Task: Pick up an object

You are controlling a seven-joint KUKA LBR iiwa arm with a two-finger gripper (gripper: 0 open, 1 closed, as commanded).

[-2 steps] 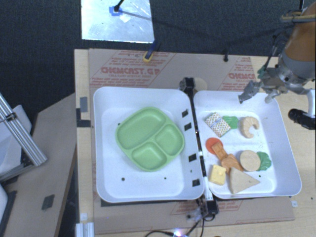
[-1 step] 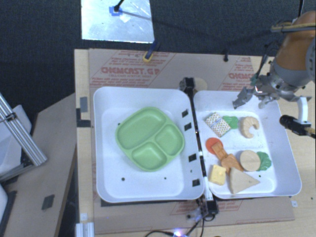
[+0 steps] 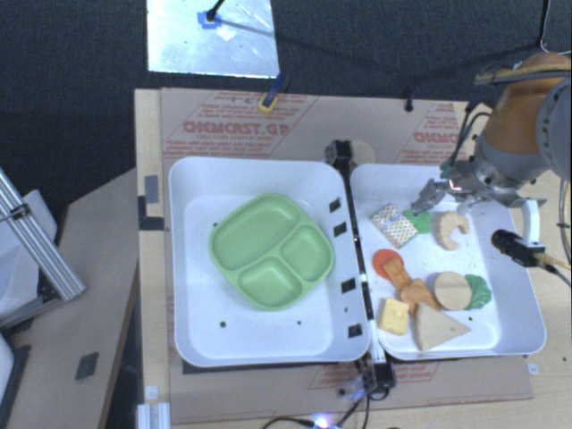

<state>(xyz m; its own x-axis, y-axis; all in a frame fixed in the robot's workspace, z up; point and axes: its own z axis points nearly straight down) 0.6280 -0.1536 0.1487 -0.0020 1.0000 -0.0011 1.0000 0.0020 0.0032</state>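
The bench (image 3: 223,119) is carrying two white bins side by side. The left bin (image 3: 192,239) is holding a green divided plate (image 3: 271,251). The right bin (image 3: 514,315) is holding a scatter of small toy food pieces. The grey arm (image 3: 527,119) is reaching in from the right, its upper part cut off by the frame edge. Its gripper (image 3: 433,195) is hanging low over the far end of the right bin, just beside a small green piece (image 3: 417,221) and a checkered block (image 3: 394,225); whether it is touching either, or how wide it is standing, cannot be made out. A pale crescent piece (image 3: 450,230) is lying near it. Nearer the front are lying a tan triangle (image 3: 438,329), a round tan disc (image 3: 451,290) partly covering a green leaf (image 3: 478,291), a yellow cube (image 3: 393,315) and an orange piece (image 3: 400,275).
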